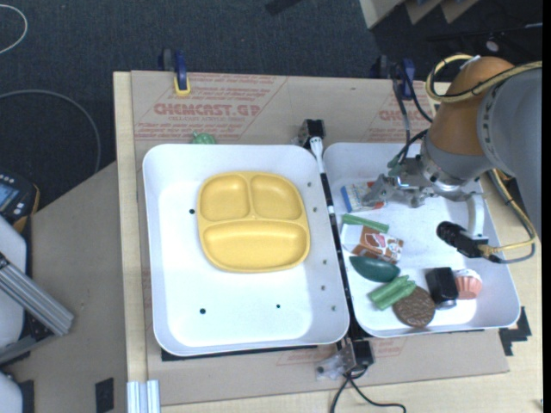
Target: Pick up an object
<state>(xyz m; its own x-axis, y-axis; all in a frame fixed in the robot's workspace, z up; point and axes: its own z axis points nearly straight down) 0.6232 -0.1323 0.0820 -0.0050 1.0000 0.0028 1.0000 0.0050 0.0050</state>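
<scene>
Reaching in from the right, the grey arm [508, 119] hangs its gripper [392, 188] low over the far part of the right bin [499, 304]. From where I stand I cannot tell how wide the pincer is set, nor whether it touches the bin floor, and nothing shows in its hold. A small blue item [347, 198] lies just beside it, toward the wall between the bins.

The other loose things sit nearer the front of that bin, apart from the gripper. A green strip [366, 223] lies over a red-and-white packet [379, 245], then come a dark green oval piece [374, 268], a pea pod [392, 292] and a brown round biscuit [416, 308]. A black block [442, 285] lies against a pink-and-orange item [467, 284].

A yellow divided plate [254, 220] rests in the left bin [172, 299].
</scene>
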